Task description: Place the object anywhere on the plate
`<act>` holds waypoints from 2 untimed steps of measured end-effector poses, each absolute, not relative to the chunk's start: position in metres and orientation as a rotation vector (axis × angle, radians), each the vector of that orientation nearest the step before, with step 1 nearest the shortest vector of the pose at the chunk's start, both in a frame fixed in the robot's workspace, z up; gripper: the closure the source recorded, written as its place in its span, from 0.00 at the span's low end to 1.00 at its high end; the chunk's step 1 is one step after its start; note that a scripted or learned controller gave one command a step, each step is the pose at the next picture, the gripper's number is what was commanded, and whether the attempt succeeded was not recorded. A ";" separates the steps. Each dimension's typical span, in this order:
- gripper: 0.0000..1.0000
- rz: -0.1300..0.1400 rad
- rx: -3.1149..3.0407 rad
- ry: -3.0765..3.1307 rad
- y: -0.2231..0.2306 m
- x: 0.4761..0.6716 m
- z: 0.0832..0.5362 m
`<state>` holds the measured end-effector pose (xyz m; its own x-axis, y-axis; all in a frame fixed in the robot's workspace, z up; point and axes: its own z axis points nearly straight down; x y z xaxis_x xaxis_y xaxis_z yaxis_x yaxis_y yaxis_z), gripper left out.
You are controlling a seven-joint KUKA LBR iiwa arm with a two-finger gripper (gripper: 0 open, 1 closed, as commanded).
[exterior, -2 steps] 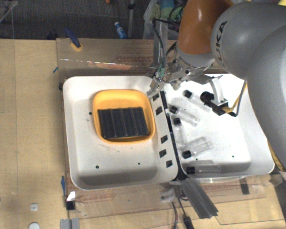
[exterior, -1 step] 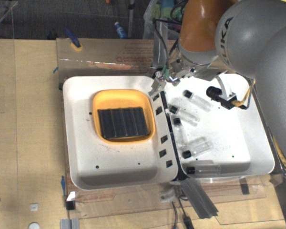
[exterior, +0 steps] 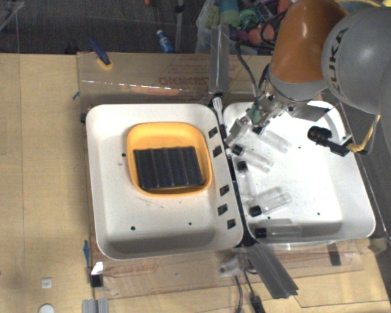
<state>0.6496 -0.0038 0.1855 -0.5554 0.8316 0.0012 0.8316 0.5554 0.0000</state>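
Camera view: yellow plate (exterior: 135, 135) in left bin (exterior: 104, 194), dark ribbed block (exterior: 168, 168) lying flat on it, long axis left-right. Gripper (exterior: 259, 117) over right bin (exterior: 326, 207), upper left part, well apart from block. Finger state: cannot tell. Clear tubes (exterior: 268, 201) in right bin.

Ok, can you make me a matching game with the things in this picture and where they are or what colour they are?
Things:
1. plate
2. ridged block
3. robot arm band
4. clear tube

Clues:
A. dark, lying on the plate
B. see-through, in the right bin
C. yellow-orange, in the left bin
D. orange, above the right bin

Pairs: 1-C, 2-A, 3-D, 4-B
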 end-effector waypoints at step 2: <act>0.00 -0.003 -1.129 -2.932 -0.089 0.644 0.186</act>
